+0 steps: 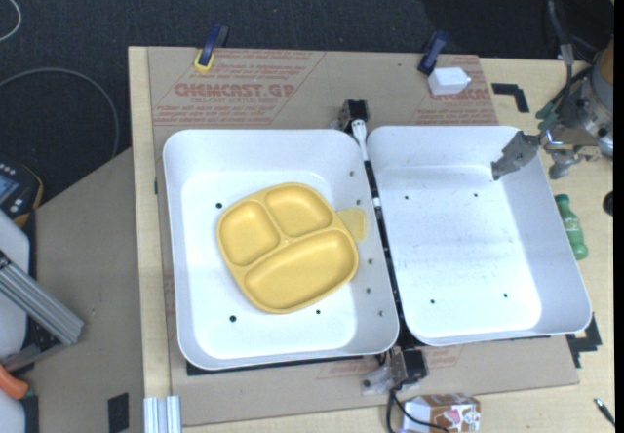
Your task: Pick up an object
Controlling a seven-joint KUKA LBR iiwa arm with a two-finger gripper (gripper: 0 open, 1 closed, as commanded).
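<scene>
A yellow divided plate (286,246) with three compartments lies flat in the left bin (190,168), toward its middle. A small yellow tab (352,222) sticks out from under its right edge. My gripper (535,166) hangs over the far right corner of the right bin (468,255), well away from the plate. Its two grey fingers (511,159) are spread apart and nothing is between them. The wrist comes in from the right edge of the view.
A green object (571,226) lies just outside the right bin's right wall. A white block (448,81) and two blue clamps (433,53) sit on the cardboard behind the bins. Cables and a small connector (355,115) lie between the bins.
</scene>
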